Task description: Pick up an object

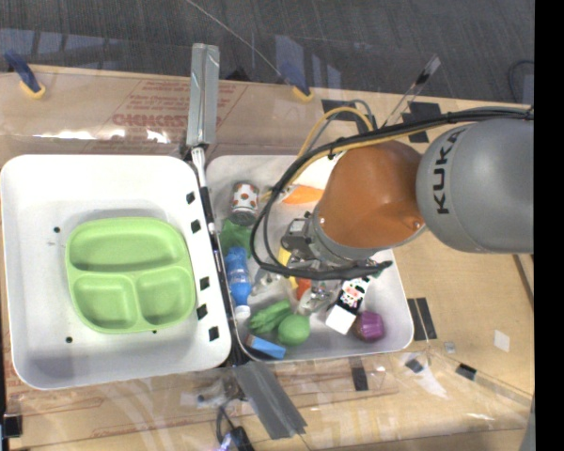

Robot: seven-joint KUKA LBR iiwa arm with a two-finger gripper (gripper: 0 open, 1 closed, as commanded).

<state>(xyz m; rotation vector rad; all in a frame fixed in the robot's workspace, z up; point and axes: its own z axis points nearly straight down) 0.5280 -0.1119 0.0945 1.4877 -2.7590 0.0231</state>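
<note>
The right bin (pixel 395 334) holds a jumble of small objects. I see a green ball (pixel 294 328), a green elongated piece (pixel 267 315), a purple piece (pixel 368 325), a white die-like block (pixel 347 306), a blue bottle (pixel 237 278), a blue piece (pixel 268 349), a spotted can (pixel 245 198) and an orange item (pixel 304 195). My gripper (pixel 312 287) reaches down into the middle of this bin, under the orange wrist band (pixel 368 195). The wrist hides the fingers.
The left bin (pixel 23 280) holds a green divided tray (pixel 129 272). A grey divider bar (pixel 203 97) stands between the bins at the back. Cables (pixel 357 125) loop over the arm. The bench front edge carries tape marks.
</note>
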